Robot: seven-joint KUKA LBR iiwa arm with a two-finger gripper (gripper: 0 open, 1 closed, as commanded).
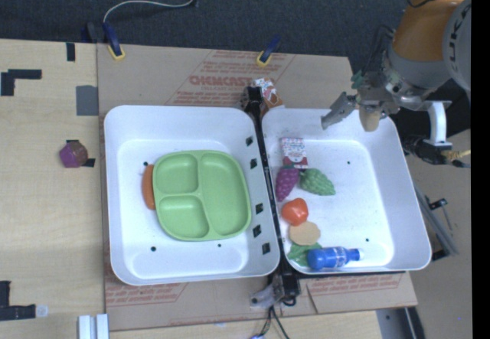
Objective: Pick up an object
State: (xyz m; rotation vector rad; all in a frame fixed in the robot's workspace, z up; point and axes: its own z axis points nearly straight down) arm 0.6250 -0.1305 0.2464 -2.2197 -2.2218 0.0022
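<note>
Toy groceries crowd the left side of the right white bin (383, 200): nearest us we see a blue bottle (332, 257) lying on its side, then a tan piece (305, 234), a red tomato (295, 212), purple grapes (286, 180) beside a green leafy vegetable (318, 182), and a small packet (293, 151). In the left bin (126, 138) sits a green divided plate (203, 194), an orange item (148, 186) at its edge. Farther back, the gripper (352, 113) hovers above the right bin's far rim, fingers spread, holding nothing.

text: "CHEMCAST" in red, repeated | on: cardboard sheet (222, 81) under the bins | other print: too small to read
</note>
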